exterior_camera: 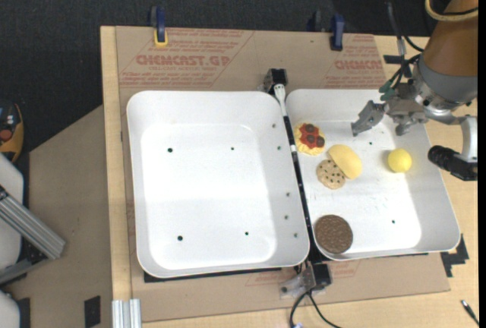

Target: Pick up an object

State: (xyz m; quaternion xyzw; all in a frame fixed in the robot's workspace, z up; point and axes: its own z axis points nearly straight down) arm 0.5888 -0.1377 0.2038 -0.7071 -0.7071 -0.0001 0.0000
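The right bin (425,231) holds several toy foods. A red and yellow pizza piece (310,138) lies near its left wall. A pale yellow bun (346,160) lies beside a chocolate-chip cookie (330,175). A yellow lemon (399,161) rests toward the right. A dark brown round biscuit (333,234) sits at the front left corner. My gripper (383,124) hangs over the back of this bin, above and between the bun and the lemon. It is open, and nothing is between its fingers (367,119).
The left bin (152,167) sits alongside, its right wall touching the right bin. Both rest on a cardboard sheet (190,53) clamped at the back by blue clips (159,18). A black part of the arm (452,161) juts out at the right bin's edge.
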